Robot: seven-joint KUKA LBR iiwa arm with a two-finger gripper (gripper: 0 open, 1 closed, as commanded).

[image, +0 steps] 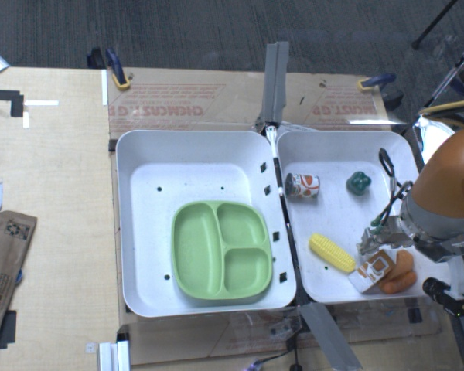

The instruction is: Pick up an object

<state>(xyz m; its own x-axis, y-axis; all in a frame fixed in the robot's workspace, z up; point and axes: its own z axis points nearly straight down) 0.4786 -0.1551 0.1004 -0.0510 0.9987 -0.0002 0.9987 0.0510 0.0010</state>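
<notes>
orange carrot (pixel 399 275) is seen at the right bin's (pixel 325 291) near right corner, unlifted, beside a small carton (pixel 375 267). gripper (pixel 380 242) is lowered over it; jaw state cannot be told. pickup not yet done.

Plate (pixel 220 250) in left bin (pixel 139 161); corn (pixel 332 253) in right bin (pixel 325 141).

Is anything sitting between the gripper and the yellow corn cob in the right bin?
Nothing visible. The gripper hangs low in the right white bin, with bare bin floor between it and the yellow corn cob. The orange carrot-like pieces lie on its far side.
</notes>
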